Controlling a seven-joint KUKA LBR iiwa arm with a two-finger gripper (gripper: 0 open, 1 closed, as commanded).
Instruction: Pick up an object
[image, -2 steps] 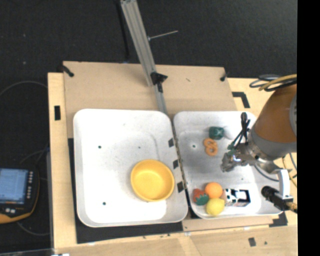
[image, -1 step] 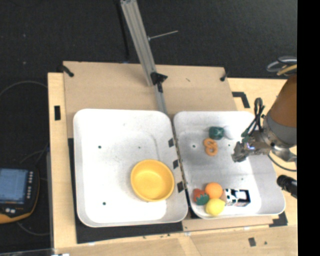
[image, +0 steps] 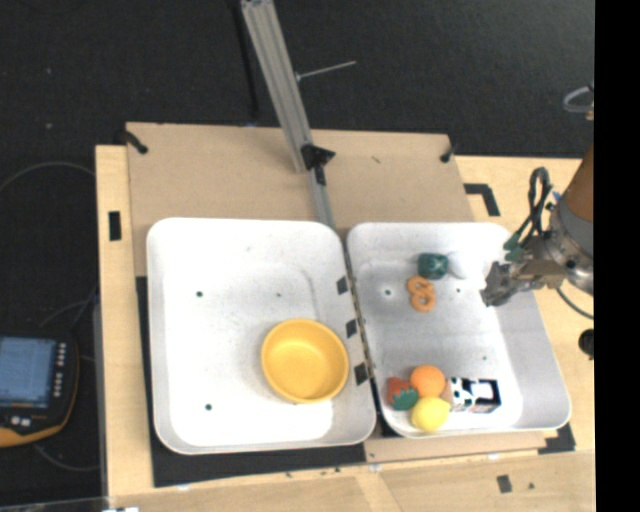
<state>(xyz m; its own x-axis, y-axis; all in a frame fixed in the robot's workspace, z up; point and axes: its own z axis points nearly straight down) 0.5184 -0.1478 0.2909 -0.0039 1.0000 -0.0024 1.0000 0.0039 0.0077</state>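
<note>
Pale wooden worktop (image: 230, 180) carries two shallow white plastic bins touching side by side: left bin (image: 215, 270), right bin (image: 520, 350), on a black mat (image: 260, 460).

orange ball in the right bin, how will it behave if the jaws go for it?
The orange ball looks round and smooth, so it will likely roll or squirt aside. It sits packed against the yellow ball and black-and-white box, so a push probably shifts those too.

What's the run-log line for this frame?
gripper: over right white bin right edge, nothing visibly held | small teal object, orange pretzel-shaped piece: back of bin | yellow plastic bowl: left white bin
</note>
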